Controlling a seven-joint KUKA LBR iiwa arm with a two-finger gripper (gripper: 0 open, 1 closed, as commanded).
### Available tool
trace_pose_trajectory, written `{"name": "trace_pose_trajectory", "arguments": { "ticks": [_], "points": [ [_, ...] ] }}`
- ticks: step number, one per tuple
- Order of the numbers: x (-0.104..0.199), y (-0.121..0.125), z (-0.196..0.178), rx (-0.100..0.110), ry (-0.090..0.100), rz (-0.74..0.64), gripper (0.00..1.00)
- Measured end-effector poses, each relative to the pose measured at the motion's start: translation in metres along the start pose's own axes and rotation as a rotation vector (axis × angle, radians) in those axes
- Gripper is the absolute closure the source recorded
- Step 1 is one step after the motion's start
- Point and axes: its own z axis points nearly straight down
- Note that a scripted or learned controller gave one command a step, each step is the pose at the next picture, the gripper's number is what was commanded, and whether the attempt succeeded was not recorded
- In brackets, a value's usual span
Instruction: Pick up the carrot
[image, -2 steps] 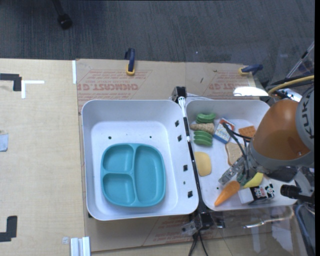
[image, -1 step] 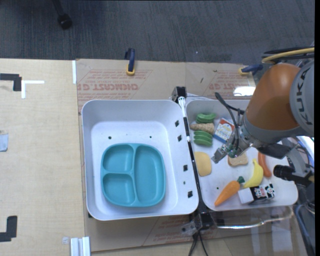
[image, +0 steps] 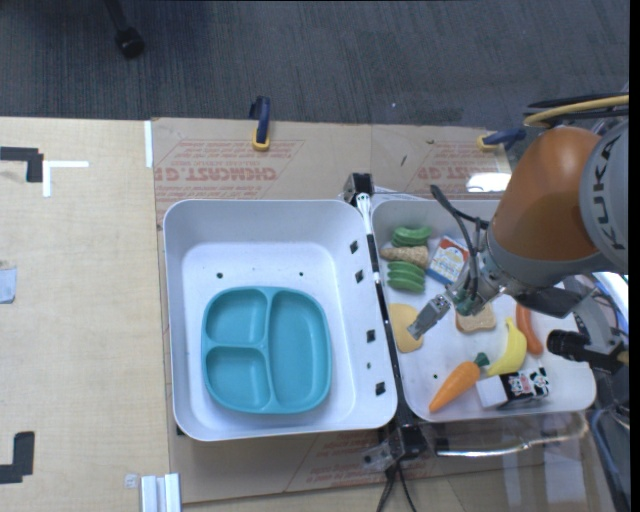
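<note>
The orange carrot (image: 455, 385) with a green top lies aslant near the front of the right bin (image: 560, 400), its tip towards the front left. My gripper (image: 447, 306) hangs over the middle of that bin, behind the carrot and apart from it, between a yellow wedge (image: 403, 327) and a piece of toast (image: 476, 319). The arm's orange band (image: 545, 205) rises behind and to the right.
A banana (image: 509, 349), a red sausage (image: 529, 330) and a cow-patterned box (image: 516, 386) crowd the carrot's right side. Green vegetables (image: 408, 258) and a small carton (image: 447, 262) lie at the back. The left bin (image: 190, 300) holds a teal divided plate (image: 268, 350).
</note>
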Motion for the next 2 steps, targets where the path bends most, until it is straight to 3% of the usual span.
{"name": "trace_pose_trajectory", "arguments": {
  "ticks": [1,2],
  "points": [
    [-0.03,-0.055,0.064,0.001,0.001,-0.218,0.0],
    [-0.03,-0.055,0.1,0.001,0.004,-0.401,0.0]
  ]
}}
